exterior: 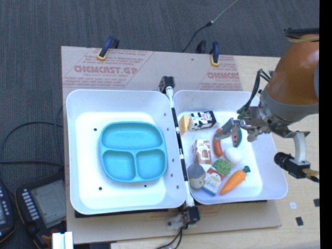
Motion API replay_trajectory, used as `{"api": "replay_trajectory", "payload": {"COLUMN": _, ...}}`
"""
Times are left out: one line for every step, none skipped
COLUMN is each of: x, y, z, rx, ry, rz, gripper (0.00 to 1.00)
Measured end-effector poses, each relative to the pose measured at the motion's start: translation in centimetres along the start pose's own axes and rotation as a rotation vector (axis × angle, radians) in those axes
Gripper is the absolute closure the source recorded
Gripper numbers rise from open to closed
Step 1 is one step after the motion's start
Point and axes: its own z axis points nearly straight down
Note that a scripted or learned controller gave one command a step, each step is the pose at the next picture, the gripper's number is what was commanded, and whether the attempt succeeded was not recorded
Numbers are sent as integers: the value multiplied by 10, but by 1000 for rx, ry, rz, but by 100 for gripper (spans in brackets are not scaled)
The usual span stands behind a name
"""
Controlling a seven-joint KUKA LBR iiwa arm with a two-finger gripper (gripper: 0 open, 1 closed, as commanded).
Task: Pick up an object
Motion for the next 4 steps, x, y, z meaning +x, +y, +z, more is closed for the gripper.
{"api": "replay_trajectory", "payload": {"x": -4, "y": 4, "z": 131, "rx": -13, "ry": -1, "rz": 2, "gripper": 0}}
{"api": "replay_trajectory", "payload": {"x": -4, "y": 6, "z": 119, "rx": -16, "ry": -1, "rz": 2, "gripper": 100}}
{"api": "replay_trajectory", "payload": {"x": -4, "y": 5, "z": 120, "rx": -14, "ry": -1, "rz": 2, "gripper": 0}}
{"api": "replay_trajectory", "payload": {"x": -2, "y": -4, "z": 137, "rx": -25, "ry": -2, "rz": 2, "gripper": 0}}
